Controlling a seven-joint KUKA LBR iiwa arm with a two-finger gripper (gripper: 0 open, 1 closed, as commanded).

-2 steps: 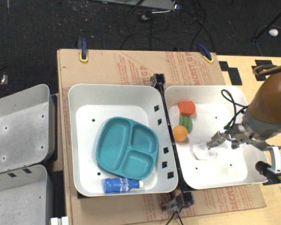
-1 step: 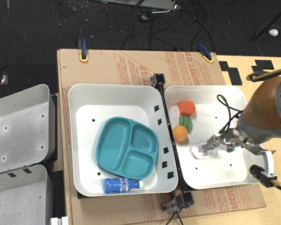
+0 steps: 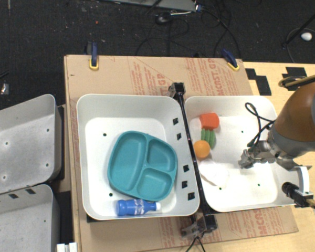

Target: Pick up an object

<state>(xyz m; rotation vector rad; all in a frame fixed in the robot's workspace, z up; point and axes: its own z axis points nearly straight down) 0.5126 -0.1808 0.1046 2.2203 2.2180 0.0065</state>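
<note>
The right bin (image 3: 262, 199) holds three small things along its left side: an orange-red block (image 3: 210, 121), a green piece (image 3: 208, 137) just below it, and an orange ball (image 3: 201, 149) nearest the divider. My gripper (image 3: 248, 159) hangs low over the middle of this bin, well to the right of the ball, with nothing seen in it. The arm's orange band (image 3: 302, 114) rises behind it at the right edge. In the left bin (image 3: 89, 140) a teal divided plate (image 3: 142, 165) lies flat, and a blue bottle (image 3: 135, 207) lies on its side at the front wall.
A black divider (image 3: 188, 140) runs between the two bins. A black cable (image 3: 257, 121) loops over the right bin's back right part. White bin lids (image 3: 21, 140) lie to the left of the bench. Yellow clamps (image 3: 94, 62) hold the board's far edge.
</note>
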